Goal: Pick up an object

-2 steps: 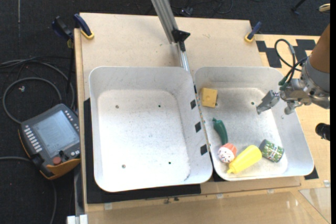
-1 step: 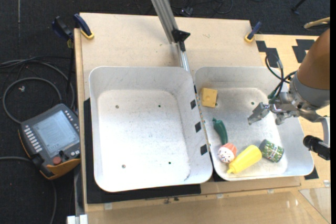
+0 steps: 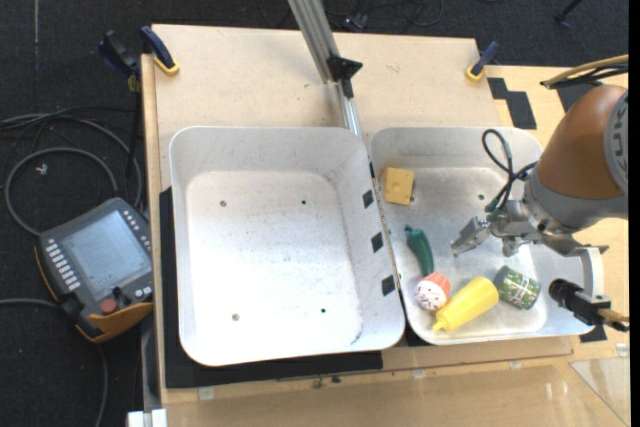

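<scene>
From the overhead camera, the arm [image 3: 585, 160] comes in from the right, its orange band bulking over the right bin [image 3: 440, 143], and the gripper [image 3: 478, 233] hangs low inside that bin, metal fingers spread apart with nothing between them. Just below it, near the bin's front edge, lies a green patterned can [image 3: 518, 288], and beside that a yellow bottle [image 3: 465, 304] on its side, touching a small pink-and-white ball [image 3: 432, 293]. A dark green pepper-like piece [image 3: 418, 247] sits left of the gripper, a yellow block [image 3: 398, 185] further back. The left bin [image 3: 200, 150] sits alongside, a teach pendant [image 3: 95, 265] on the floor.
</scene>
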Tool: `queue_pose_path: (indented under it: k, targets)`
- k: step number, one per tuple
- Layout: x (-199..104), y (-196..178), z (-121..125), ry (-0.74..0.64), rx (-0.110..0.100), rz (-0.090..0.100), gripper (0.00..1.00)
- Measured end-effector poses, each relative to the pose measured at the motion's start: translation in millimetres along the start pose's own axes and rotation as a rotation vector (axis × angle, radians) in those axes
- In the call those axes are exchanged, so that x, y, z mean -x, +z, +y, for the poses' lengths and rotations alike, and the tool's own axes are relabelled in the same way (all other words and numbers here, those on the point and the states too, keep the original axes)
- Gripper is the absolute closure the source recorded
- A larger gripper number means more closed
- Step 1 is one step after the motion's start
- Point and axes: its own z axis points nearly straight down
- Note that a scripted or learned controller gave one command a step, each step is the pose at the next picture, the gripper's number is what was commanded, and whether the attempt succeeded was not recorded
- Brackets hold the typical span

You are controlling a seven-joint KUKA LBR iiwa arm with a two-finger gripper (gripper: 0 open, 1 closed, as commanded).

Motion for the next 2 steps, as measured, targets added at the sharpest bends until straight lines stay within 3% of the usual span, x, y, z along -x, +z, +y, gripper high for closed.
queue_pose_path:
  k: [1, 2]
  targets:
    - [1, -14, 2, 0.0, 0.008, -0.002, 1.0]
    - [-3, -77, 5, -0.004, 0.013, -0.004, 1.0]
